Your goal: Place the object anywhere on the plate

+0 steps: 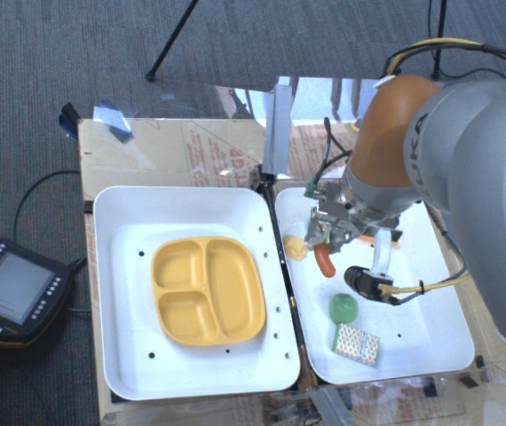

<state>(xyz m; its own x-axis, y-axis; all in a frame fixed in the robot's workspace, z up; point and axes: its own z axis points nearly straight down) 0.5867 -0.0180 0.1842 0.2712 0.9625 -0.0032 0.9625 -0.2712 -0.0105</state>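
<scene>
The counter [173, 153] is carrying two bins on grey carpet [58, 43]. The yellow plate [207, 289] is lying mid-left bin [120, 362], clear all round. In the right bin [448, 344], the pincer [322, 242] is clenching an orange sausage [325, 261], near the shared rims.

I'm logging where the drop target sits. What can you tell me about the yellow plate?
The yellow plate is a rounded-square tray, plastic by its look, split by raised ridges into three compartments: two smaller on the left, one longer on the right. It lies flat, slightly turned, near the middle of the left bin, touching only the bin's floor. Nothing rests in it.
</scene>
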